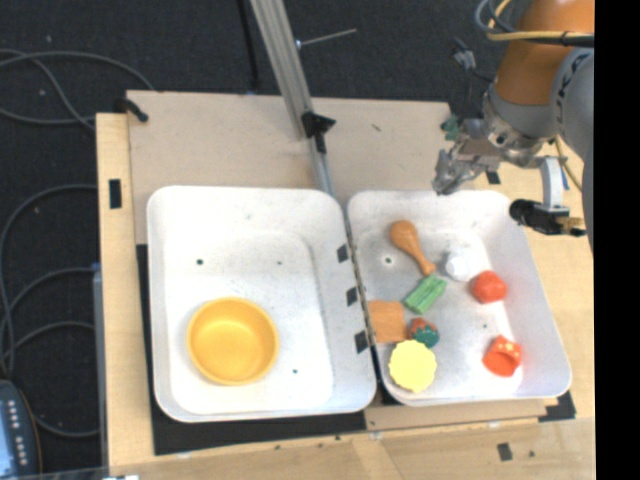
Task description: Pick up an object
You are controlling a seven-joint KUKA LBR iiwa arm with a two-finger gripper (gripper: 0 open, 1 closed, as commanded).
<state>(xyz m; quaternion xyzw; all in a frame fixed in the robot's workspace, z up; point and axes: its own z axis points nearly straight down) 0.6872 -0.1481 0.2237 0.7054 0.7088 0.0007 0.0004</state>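
My two-finger metal claw [447, 182] hangs at the right white bin's [535, 313] far rim, grip state I cannot tell, and the small toys there, like the tan wooden drumstick [412, 244], lie so close together I might nudge neighbours.

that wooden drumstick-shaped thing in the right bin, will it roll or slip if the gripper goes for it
The wooden piece has a round head and thin tapered handle, so it probably pivots or rolls when nudged. It looks rigid and smooth, so the fingers may slip off its handle.

Cables [40, 73] lie on dark floor [130, 28] beside the bench [220, 143].
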